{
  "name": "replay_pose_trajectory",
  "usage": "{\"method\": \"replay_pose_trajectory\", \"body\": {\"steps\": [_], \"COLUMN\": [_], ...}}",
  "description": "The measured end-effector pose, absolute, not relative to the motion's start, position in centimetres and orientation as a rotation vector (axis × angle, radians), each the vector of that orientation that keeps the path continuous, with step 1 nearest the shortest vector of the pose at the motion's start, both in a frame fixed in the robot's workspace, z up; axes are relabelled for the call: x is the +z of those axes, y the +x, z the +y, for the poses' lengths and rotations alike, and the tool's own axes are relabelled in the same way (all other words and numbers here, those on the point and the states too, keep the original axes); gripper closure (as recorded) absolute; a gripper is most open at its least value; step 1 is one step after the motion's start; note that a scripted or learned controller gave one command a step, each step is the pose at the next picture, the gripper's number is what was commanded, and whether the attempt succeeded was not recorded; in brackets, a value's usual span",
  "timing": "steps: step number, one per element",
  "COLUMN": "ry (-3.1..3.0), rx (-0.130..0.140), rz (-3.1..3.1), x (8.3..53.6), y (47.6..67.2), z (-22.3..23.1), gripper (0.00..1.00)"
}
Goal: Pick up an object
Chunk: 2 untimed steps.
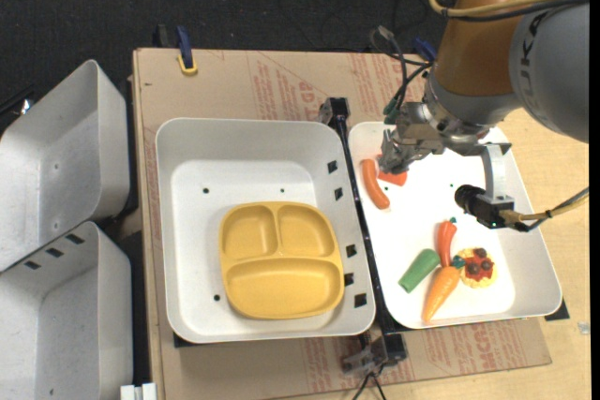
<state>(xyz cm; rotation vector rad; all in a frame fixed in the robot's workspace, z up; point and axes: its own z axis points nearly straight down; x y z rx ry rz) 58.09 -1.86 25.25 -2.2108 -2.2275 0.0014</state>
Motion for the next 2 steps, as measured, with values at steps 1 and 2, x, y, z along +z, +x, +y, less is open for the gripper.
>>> {"method": "replay_pose_trajectory", "body": {"steps": [1,2], "ry": [-2.213,-2.213], "rx": [0.003,0.002], "rz": [-2.226,-2.227], "x": [24.5,24.4], "y": [56.4,55.4], "z": [2.2,6.4], "gripper": [1.00,1.00]}}
